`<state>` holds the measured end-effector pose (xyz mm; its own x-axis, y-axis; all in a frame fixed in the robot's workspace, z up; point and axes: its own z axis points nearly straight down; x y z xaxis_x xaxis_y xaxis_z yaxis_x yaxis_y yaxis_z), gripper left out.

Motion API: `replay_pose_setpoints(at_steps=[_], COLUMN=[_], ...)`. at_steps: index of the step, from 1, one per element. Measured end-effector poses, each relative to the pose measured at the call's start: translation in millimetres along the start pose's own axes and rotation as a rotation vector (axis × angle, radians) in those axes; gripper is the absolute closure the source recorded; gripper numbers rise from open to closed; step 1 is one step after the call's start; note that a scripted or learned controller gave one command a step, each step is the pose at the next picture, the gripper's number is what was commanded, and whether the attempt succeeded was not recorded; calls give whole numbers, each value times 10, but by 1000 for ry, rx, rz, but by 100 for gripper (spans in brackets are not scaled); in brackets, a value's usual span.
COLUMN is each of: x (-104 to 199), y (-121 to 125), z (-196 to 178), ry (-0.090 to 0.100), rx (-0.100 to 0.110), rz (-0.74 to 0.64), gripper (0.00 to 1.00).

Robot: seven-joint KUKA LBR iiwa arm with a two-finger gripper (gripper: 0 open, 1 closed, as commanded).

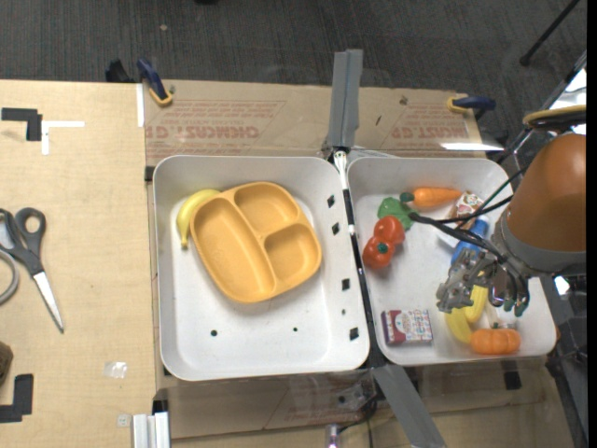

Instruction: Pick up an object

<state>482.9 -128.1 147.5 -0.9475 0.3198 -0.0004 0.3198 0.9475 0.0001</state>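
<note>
Arm reaches into the right bin (378, 250), gripper (459, 292) low over a yellow banana-like toy (463, 323) near the bin's front right; cannot tell its state. Around it: orange toy (493, 342), small red-white box (408, 327), red tomato toys (382, 241), carrot (436, 196). Left bin (252, 348) holds a yellow divided plate (256, 241), with a banana (189, 211) just beside it.

The scene was evenly and brightly lit from above, and no hard shadows were cast. The two white bins (252, 362) were rendered close to overexposed, with soft shading at their inner walls only. A mild sheen was seen on the yellow divided plate (256, 241). The dark floor at the top was left dim. Fine detail was softened throughout by slight blur.
</note>
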Motion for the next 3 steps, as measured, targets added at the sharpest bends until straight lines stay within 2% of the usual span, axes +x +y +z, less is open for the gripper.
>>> replay_pose_setpoints(at_steps=[1,2,3], x=[-741,-1206,-1207], y=[292,-441,-440], z=[-1441,-4,-7], ry=[-3,-3,-3], rx=[0,0,0], rz=[14,40,40], gripper=[100,100,0])
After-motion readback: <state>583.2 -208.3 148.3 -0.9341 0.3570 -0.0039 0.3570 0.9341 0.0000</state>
